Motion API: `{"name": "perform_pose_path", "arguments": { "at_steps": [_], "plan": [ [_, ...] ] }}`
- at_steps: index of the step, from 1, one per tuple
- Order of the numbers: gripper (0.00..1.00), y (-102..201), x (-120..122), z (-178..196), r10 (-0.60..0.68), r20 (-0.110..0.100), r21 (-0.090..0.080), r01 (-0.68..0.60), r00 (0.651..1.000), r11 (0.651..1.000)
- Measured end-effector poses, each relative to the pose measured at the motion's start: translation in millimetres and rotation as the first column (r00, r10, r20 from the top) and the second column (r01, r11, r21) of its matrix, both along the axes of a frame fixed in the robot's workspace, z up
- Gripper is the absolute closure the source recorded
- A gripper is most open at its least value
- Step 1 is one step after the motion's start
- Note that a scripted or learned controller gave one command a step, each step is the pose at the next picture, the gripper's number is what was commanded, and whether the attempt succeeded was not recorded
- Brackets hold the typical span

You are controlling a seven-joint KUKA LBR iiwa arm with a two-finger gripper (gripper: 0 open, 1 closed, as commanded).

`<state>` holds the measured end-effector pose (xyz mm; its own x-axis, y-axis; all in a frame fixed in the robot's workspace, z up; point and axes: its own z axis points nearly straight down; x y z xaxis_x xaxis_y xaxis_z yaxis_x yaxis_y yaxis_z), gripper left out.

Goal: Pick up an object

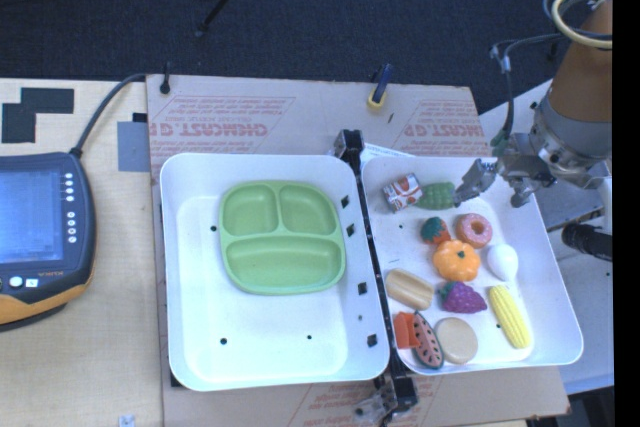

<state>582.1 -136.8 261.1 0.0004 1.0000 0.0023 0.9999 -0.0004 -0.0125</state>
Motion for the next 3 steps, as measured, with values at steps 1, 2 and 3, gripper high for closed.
{"name": "perform_pose_path", "arguments": {
  "at_steps": [1,2,3],
  "plan": [
    [0.00,0,2,5,0.001,0.009,-0.002,-0.001,1.000,1.000],
    [0.00,2,-7,-57,0.002,0.002,0.000,-0.002,1.000,1.000],
    [0.00,3,-8,-101,0.001,0.004,0.000,-0.001,1.000,1.000]
  ]
}}
